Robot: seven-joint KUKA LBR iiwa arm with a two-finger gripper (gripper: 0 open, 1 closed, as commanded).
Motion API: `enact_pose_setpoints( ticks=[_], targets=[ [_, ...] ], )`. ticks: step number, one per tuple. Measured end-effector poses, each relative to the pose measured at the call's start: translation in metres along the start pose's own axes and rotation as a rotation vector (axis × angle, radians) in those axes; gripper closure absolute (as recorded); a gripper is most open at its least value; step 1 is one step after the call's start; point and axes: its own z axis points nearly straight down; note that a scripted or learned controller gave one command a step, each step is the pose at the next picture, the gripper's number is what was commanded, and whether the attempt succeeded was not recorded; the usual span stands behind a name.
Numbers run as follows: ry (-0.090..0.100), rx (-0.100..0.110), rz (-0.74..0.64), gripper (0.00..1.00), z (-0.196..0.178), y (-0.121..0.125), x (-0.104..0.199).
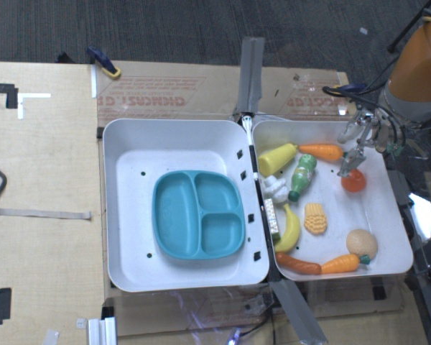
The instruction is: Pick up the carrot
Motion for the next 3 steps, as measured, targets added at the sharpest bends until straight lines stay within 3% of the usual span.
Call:
enact_pose_setpoints(
  ticks=[1,2,3],
  targets=[
    [0.0,0.0,0.105,0.0,0.024,-0.006,0.001],
    [-0.002,0.0,0.105,0.0,-0.025,0.004,0.006],
    [0.001,0.001,0.394,0.0,0.037,0.007,0.006]
  ],
)
